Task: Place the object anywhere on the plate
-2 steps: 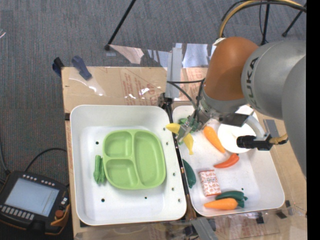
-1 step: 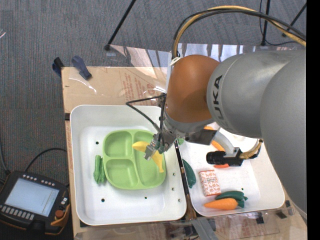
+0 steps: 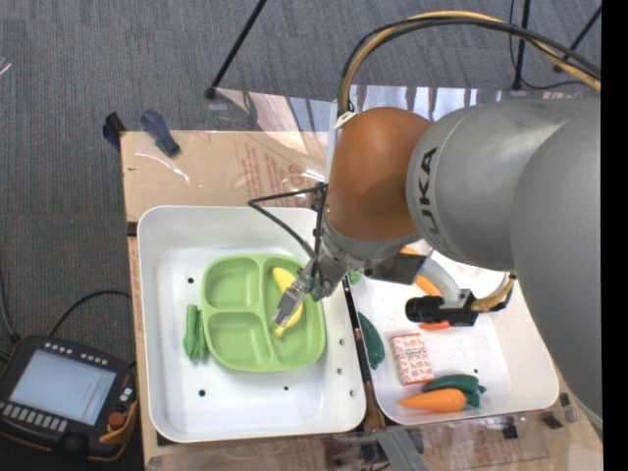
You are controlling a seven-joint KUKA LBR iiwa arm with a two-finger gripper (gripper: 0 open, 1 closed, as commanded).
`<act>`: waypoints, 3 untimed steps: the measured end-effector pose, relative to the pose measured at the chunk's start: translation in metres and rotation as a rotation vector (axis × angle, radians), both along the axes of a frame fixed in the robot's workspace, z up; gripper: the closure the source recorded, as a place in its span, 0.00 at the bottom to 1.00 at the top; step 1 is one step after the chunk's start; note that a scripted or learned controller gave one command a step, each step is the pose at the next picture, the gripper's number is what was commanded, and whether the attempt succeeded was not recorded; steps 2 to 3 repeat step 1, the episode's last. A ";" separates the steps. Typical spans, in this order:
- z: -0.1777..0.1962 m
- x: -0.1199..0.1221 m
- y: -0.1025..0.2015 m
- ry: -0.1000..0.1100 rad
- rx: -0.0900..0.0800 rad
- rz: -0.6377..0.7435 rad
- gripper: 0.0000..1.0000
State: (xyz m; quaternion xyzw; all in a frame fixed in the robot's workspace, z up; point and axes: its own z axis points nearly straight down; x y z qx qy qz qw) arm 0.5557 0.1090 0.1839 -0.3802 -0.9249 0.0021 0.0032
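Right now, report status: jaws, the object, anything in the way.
Gripper low over green plate, right compartment; jaw state unclear. Yellow object lying on plate beside it. Green item left of plate, off the path.

- the one camera sits fixed above the bench (image 3: 211, 170) and looks down on it at a slant.
- the left bin (image 3: 167, 361) lies near the middle of the frame; the right bin (image 3: 520, 361) runs toward the right edge.
- the arm (image 3: 491, 184) enters from the right and, being close to the lens, looms large and covers much of the right bin.
- grey floor (image 3: 98, 57) fills the top, so the view faces across the bench toward the far side.
- a handheld screen unit (image 3: 59, 391) shows at the lower left corner.
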 end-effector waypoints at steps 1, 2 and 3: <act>0.000 0.000 0.000 0.000 0.000 0.000 0.00; 0.000 0.000 0.000 0.000 0.000 0.000 0.00; 0.000 0.000 0.000 0.000 0.000 0.000 0.00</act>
